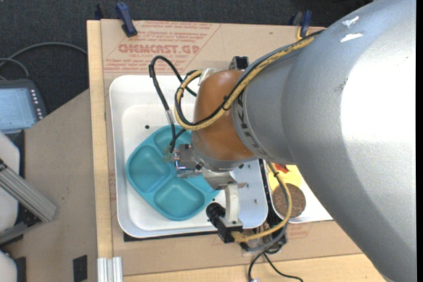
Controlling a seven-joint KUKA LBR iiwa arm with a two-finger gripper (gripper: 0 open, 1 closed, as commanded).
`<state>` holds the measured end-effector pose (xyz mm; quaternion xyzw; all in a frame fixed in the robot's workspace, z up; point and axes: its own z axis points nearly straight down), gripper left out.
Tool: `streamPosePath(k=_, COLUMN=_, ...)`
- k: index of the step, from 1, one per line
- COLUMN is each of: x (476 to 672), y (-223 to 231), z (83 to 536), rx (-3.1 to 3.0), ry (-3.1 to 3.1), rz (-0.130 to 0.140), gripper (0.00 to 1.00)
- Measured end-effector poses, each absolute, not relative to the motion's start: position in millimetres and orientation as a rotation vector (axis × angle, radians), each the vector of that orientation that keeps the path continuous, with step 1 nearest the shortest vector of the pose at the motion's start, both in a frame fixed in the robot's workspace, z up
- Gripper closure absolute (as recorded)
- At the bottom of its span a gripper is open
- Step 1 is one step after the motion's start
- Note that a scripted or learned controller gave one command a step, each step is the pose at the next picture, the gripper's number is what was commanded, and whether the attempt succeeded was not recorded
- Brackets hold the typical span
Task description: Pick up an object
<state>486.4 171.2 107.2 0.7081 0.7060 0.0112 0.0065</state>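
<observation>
A turquoise divided plate (158, 175) lies in the left white bin (125, 102), toward its front. The grey arm with its orange band (221, 115) reaches over this bin from the right, and its wrist hangs right above the plate's right edge. The gripper (182, 162) sits low at that edge, mostly hidden under the wrist and its cables. In the right bin (317, 211) a round brown cork-like disc (289, 200) and a small red-orange piece (281, 168) show beside the arm.
The arm's bulk covers most of the right bin and the bench's right side. Black and yellow cables loop over the left bin's back part. Blue clamps hold the brown board at its far edge. The back left of the left bin is bare white floor.
</observation>
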Motion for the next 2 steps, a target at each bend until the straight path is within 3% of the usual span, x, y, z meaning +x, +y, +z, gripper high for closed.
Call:
streamPosePath(k=1, x=485.2, y=221.9, z=240.3, rx=2.212, ry=2.226, rz=0.026, gripper=1.0)
streamPosePath(k=2, x=483.5, y=217.9, z=242.1, rx=2.222, ry=2.221, rz=0.002, gripper=1.0)
